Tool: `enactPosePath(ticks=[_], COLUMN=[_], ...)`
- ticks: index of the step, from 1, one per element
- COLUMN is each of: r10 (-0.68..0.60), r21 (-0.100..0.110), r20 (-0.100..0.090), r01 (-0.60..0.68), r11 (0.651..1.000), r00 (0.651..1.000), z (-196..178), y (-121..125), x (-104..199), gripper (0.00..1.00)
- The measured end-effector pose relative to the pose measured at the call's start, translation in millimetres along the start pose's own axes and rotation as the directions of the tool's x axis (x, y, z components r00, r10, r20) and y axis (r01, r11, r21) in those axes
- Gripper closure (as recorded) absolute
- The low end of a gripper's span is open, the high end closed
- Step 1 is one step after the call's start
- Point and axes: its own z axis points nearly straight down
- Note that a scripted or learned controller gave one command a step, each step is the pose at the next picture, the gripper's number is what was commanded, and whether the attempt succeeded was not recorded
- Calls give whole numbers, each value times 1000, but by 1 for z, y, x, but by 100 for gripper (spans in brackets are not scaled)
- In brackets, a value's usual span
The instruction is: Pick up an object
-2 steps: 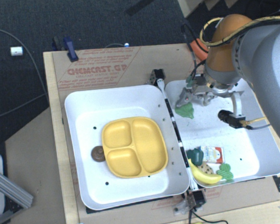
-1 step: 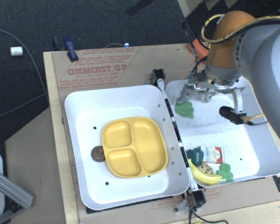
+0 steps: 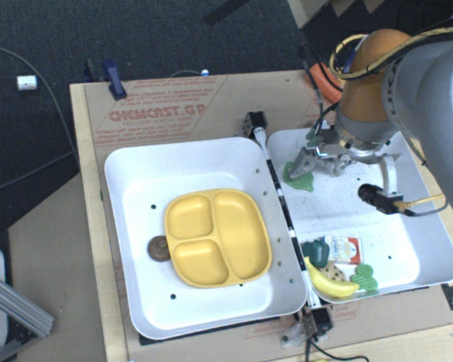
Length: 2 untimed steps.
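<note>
Two white bins sit side by side on the bench. The left bin (image 3: 128, 224) holds a yellow tray (image 3: 216, 237) with three compartments, and a brown disc (image 3: 158, 248) lies touching the tray's left edge. The arm (image 3: 407, 82) reaches in from the right over the right bin (image 3: 423, 265), and its gripper (image 3: 323, 158) hangs low near that bin's far left corner. A green toy (image 3: 300, 179) lies just beside the gripper, at its left; whether the gripper touches or grips it cannot be told from this angle. Near the front of the right bin lie a banana (image 3: 332, 284), a dark teal piece (image 3: 316, 250), a red and white packet (image 3: 345, 249) and a small green piece (image 3: 364, 278), all close together and well apart from the gripper.
</note>
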Motion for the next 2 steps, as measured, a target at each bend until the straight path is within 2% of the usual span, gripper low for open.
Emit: enactPosePath(ticks=[1,2], r10=[-2,-1], r21=[-4,-3], r20=[1,1], r01=[2,1], r11=[1000,1000], r00=[1000,1000], z=[0,0], y=[24,23], x=[3,6], gripper=[0,0])
